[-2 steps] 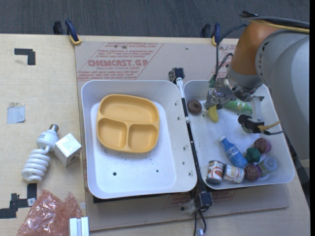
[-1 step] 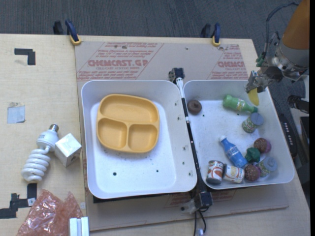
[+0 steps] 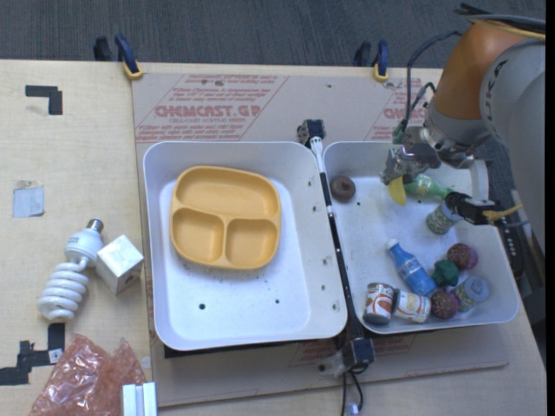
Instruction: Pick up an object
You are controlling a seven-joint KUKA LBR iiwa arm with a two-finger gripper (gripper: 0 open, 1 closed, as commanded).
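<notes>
The right bin [image 3: 364, 241] holds several small objects. My gripper [image 3: 401, 170] hangs low over the bin's far part, directly above a yellow piece [image 3: 396, 190] and beside a green bottle-like item [image 3: 426, 185]; whether it touches either is unclear. A brown ring [image 3: 343, 187] lies to its left. Nearer the front are a blue bottle [image 3: 410, 267], an upright can [image 3: 379, 303], a lying can [image 3: 414, 307], a green lump [image 3: 446, 272], two dark red balls [image 3: 460, 255] and a small jar [image 3: 440, 218].
The left bin [image 3: 243, 319] carries a yellow divided plate [image 3: 225, 217]. On the bench to the left lie a spiral light bulb [image 3: 68, 276], a white cube [image 3: 120, 261] and crumpled reddish wrap [image 3: 87, 375]. The arm's grey body [image 3: 494, 85] looms over the right bin's far corner.
</notes>
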